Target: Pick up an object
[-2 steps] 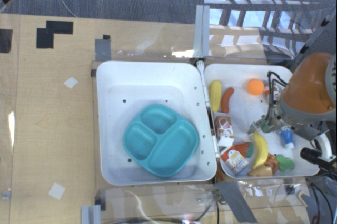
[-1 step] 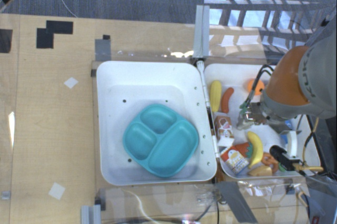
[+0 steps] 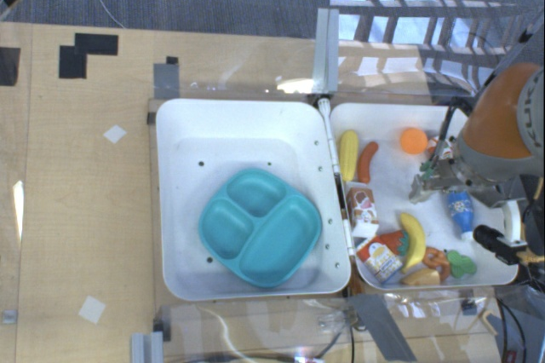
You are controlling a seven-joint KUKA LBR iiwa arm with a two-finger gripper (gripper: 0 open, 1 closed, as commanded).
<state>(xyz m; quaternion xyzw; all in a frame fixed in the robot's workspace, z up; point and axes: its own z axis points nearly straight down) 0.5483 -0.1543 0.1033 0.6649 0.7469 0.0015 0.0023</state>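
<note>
My gripper [image 3: 423,185] hangs low over the middle of the right bin [image 3: 387,118], under the arm's orange band. It is above bare bin floor, between the orange ball [image 3: 414,141] behind it and the banana [image 3: 413,237] in front of it. A blue bottle [image 3: 460,213] lies just to its right. To its left are a yellow corn cob [image 3: 347,155] and a red sausage [image 3: 366,161] near the divider. I see nothing held in the gripper.
A small carton [image 3: 362,205], a juice box [image 3: 381,258], a bread piece [image 3: 421,274] and a green toy [image 3: 461,264] crowd the right bin's front. The left bin [image 3: 187,131] holds a teal divided plate [image 3: 260,225]. A metal rack [image 3: 426,29] stands behind the right bin.
</note>
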